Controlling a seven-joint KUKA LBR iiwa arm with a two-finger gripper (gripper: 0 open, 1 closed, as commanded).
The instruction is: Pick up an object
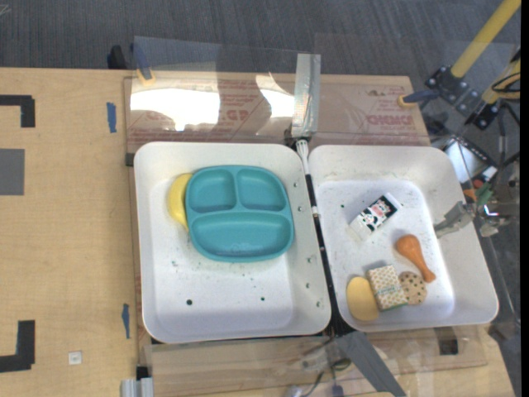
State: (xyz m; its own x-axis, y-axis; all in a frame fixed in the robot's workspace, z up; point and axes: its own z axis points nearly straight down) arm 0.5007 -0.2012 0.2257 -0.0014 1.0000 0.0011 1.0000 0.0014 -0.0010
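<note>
Two white bins (157,222) are set side by side on a wooden bench (58,222) over grey carpet (248,7), while the gripper (463,215) grip cannot be told.

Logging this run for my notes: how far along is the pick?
Nothing looks picked yet. The black-and-white carton, orange drumstick, cookie, patterned block and yellow piece all lie in the right bin; the teal tray sits in the left bin. The gripper is at the right bin's right edge. Grasp and lift remain.
</note>
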